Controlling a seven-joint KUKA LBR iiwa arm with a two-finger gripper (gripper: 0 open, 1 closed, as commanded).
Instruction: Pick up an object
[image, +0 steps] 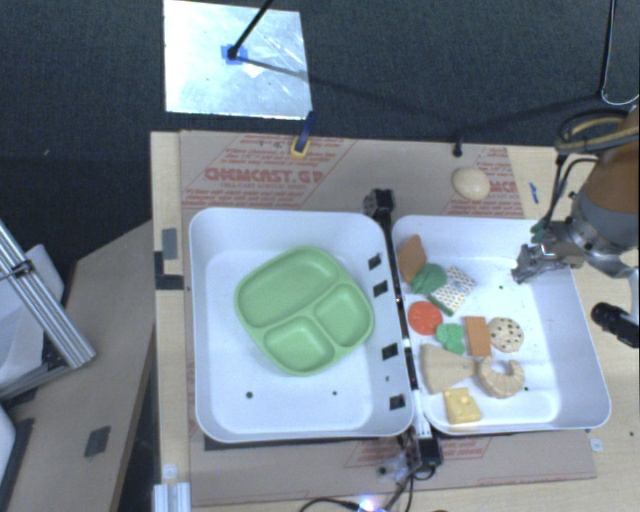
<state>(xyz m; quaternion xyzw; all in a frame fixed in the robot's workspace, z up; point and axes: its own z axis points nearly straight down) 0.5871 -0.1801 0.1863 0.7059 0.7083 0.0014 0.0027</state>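
The right bin (570, 330) holds several toy foods along its left half: a brown bread slice (411, 257), a green leafy piece (430, 278), a checkered cracker (455, 290), a red tomato slice (425, 318), an orange wafer (476, 335), a chocolate-chip cookie (506, 334), a pretzel-like ring (500, 378) and a yellow cheese wedge (462, 405). My gripper (528, 265) hangs over the bin's upper right part, well right of the foods, with nothing seen between its fingers.
The left bin (215, 300) carries a green divided plate (303, 310). A cream egg-shaped object (470, 183) lies on the cardboard behind the right bin. A black divider (395, 320) with clips runs between the bins. A shiny sheet (238, 60) lies at the back.
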